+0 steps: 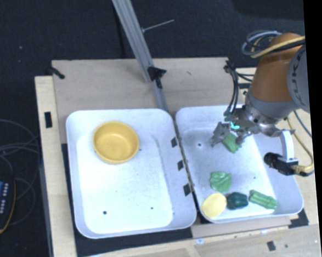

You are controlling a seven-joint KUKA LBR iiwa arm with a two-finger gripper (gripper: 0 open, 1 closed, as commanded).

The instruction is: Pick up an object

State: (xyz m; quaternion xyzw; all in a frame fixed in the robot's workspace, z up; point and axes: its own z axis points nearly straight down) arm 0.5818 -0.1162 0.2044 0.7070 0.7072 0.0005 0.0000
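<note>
Where the counter (108, 76) is seen from above at a slant, two shallow white bins are set side by side on it. The left bin (128, 210) carries a yellow bowl (116, 141) near its far left corner, upright with its hollow facing up. The right bin (204, 122) carries several small things. A light green lump (221, 180) lies near the middle of that bin. Closer to the near edge, a pale yellow round thing (213, 204) is seen touching a dark green piece (237, 200), and a bright green long piece (263, 199) lies just beside that, toward the near right corner.

The grey arm with its orange band (273, 76) is seen reaching in from the right, above the far part of the right bin. The fingers (226, 137) are pointed down and toward the left. A small green thing (231, 143) is seen between them and appears to be gripped, lifted off the bin floor, though the dark metal parts around it make the hold hard to judge with certainty. A slanted grey metal bar (135, 36) is seen rising from between the two bins toward the top.
</note>
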